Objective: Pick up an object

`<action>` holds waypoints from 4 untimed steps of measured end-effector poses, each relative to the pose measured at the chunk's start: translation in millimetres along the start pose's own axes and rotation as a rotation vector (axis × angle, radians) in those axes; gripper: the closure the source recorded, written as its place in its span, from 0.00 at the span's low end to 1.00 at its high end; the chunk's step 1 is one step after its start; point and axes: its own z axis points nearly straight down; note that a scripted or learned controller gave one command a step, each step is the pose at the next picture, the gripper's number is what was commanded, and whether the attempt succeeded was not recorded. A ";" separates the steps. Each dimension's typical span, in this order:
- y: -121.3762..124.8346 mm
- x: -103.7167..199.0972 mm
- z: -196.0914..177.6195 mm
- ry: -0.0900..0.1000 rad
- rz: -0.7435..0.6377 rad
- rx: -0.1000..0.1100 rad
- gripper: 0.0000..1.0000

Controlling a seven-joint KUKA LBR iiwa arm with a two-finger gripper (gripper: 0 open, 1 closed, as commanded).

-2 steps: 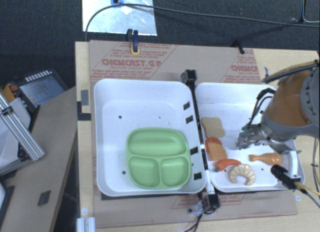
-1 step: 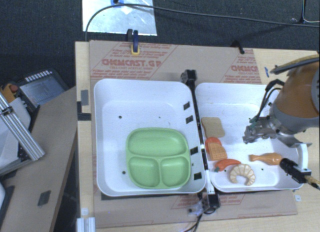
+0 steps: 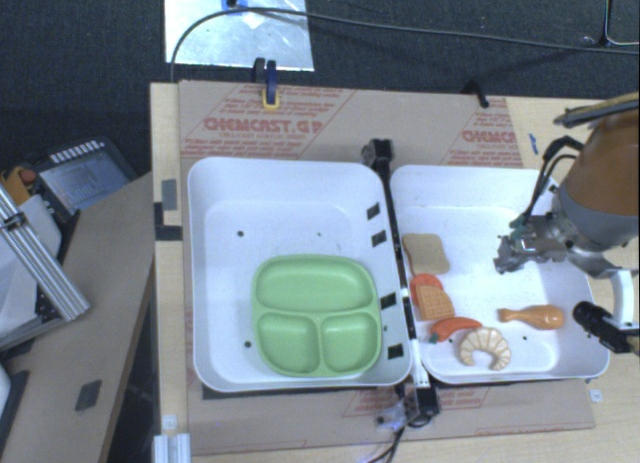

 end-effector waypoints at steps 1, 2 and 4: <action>2.2 -0.4 -52.7 -0.001 0.000 0.000 1.00; 22.5 55.2 -41.9 0.002 -0.004 0.003 1.00; 46.6 166.4 -34.5 0.003 -0.006 0.003 1.00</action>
